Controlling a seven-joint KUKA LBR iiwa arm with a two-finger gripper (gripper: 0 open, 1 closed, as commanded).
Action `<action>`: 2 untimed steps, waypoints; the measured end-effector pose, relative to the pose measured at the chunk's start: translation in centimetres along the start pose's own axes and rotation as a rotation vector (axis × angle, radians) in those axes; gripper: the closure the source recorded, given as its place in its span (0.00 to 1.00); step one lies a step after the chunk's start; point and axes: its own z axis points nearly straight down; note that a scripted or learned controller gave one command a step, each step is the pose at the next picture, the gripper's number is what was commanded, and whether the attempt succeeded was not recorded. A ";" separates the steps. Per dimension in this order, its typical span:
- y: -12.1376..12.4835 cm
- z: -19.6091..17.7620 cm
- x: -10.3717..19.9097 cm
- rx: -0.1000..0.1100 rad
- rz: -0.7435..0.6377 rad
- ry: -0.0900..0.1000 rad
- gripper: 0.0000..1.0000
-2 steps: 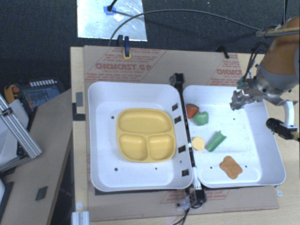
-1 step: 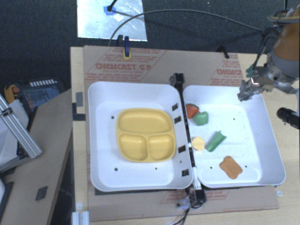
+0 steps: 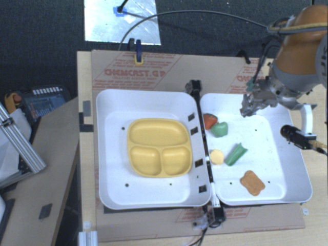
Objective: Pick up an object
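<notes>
1. A flat, rough brown biscuit (image 3: 252,183) lies nearest in the right bin (image 3: 292,186).
2. A green wedge (image 3: 235,154) and yellow ball (image 3: 217,157) lie beyond it.
3. The gripper (image 3: 248,108) hangs above the bin's far edge; I cannot tell its fingers' state.

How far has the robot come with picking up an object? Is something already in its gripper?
Nothing looks picked up yet. The gripper is over the back part of the right bin, with no object seen between its fingers. The red piece, green round piece, long green piece, yellow piece and brown piece all lie on the bin floor. Choosing, grasping and lifting one remain.
</notes>
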 end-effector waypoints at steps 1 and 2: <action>-1.2 0.5 4.2 0.000 0.001 -0.001 1.00; -3.2 2.5 9.1 0.002 0.001 0.000 1.00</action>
